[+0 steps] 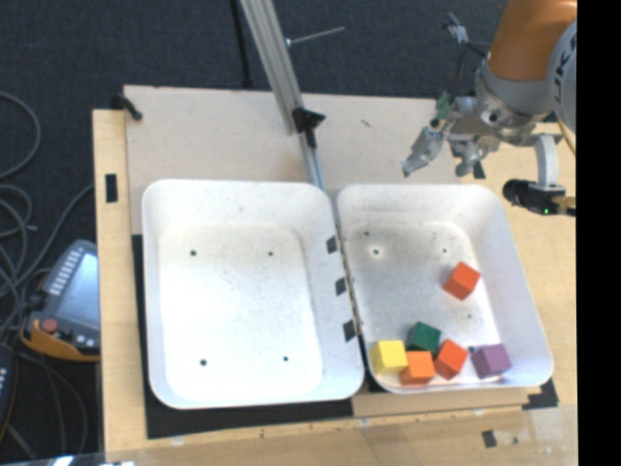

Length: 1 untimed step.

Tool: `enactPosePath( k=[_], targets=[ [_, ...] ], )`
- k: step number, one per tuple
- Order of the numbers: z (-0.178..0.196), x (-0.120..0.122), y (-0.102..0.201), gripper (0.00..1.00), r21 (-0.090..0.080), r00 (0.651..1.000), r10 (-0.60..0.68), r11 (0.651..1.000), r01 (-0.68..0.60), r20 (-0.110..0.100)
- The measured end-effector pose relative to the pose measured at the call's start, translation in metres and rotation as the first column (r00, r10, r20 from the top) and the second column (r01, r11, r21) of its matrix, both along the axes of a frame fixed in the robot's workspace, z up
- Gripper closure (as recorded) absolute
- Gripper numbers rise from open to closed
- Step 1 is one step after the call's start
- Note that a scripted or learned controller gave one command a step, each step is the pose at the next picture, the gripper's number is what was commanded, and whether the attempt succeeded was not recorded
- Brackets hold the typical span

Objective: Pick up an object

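Near cluster: yellow cube (391, 354), small orange cube (419, 366), green cube (423, 336), second orange cube (451, 357) and purple cube (491, 359) sit packed along the near wall of the right bin (519, 260), most touching a neighbour
Cluster risk: in my judgement, fingers descending here would likely land on two cubes at once, or wedge against the bin wall and push the row instead of closing on one piece
Lone candidate: a separate orange cube (462, 281) lies further in, well apart from the cluster, tilted on the sloping right side of the bin floor
Lone candidate risk: its skewed faces may not sit square to the fingers; a pinch on the corners could squirt it sideways
Left bin (155, 260): holds no cubes, so a descent there would yield nothing
Tabletop (213, 134): bare board beyond the bins, with a slanted metal rail (281, 76) near the divider
Jaws (441, 153): poised above the tabletop just beyond the right bin's far rim, empty; the two tips appear spread apart
Approach risk: the arm (529, 47) is well apart from every cube, and a straight drop from here would meet the rim or board
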State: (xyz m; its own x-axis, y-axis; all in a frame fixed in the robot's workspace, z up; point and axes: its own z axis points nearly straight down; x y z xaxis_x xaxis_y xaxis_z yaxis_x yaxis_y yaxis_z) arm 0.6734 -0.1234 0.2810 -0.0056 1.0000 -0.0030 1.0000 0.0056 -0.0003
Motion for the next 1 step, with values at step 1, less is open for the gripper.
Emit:
enactPosePath(
  k=[1],
  targets=[
    [-0.0525, -0.0716, -0.0418, 0.0, 0.001, 1.0, -0.012, 1.0, 0.012, -0.007]
  ],
)
